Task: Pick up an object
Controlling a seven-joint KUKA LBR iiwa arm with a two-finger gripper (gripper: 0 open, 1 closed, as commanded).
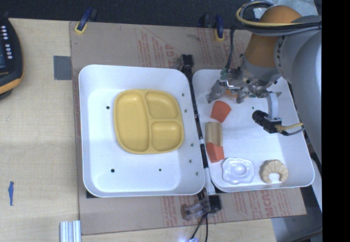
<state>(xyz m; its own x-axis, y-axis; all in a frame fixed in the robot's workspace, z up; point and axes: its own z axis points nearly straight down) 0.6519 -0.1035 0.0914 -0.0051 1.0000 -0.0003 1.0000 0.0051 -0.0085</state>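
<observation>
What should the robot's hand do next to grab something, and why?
Probably lower straight down a little. The hand hovers at the right bin's far end, just above the orange-red block, the nearest thing, and nothing sits between its fingers yet.

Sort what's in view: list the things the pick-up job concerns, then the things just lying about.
Job:
pincer
orange block
bread roll
red block
fried egg
croissant
right bin

Lying about:
yellow tray
left bin
blue clamps
pendant

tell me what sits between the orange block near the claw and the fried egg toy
In the camera view, a tan cylinder with a red-orange piece at its lower end lies between the orange block and the fried egg.
</observation>
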